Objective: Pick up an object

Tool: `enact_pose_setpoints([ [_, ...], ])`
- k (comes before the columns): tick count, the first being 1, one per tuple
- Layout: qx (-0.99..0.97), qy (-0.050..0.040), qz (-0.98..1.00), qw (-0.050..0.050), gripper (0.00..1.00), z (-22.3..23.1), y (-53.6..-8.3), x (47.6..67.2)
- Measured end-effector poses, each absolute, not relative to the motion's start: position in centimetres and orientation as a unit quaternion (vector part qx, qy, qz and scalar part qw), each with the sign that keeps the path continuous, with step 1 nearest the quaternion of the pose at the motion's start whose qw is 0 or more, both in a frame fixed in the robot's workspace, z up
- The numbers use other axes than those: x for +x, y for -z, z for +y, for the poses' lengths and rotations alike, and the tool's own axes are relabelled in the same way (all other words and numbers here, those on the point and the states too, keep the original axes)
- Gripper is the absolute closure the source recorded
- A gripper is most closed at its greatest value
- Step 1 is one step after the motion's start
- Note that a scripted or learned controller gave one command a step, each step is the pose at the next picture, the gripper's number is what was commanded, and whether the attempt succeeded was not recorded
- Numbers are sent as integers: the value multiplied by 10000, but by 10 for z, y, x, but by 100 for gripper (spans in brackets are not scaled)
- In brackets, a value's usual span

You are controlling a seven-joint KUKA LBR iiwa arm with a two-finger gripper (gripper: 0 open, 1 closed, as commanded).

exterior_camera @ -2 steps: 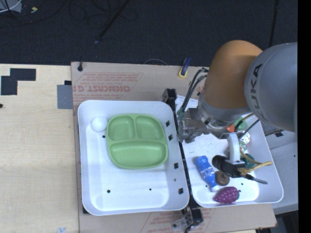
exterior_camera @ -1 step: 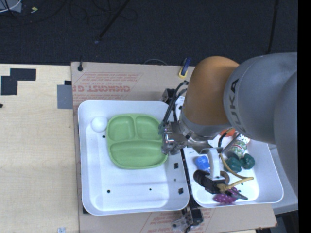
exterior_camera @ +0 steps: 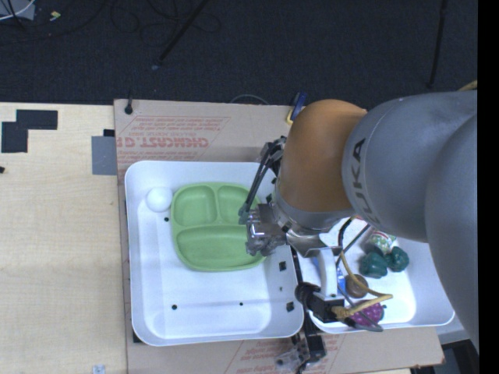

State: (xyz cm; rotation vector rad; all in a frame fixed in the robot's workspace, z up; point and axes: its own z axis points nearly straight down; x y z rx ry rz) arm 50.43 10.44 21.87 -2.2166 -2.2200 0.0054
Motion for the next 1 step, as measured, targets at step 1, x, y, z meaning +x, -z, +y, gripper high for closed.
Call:
enact_pose_setpoints([
  [1, -7070, -18, -7072, 19, 100, 93, -225, 496],
])
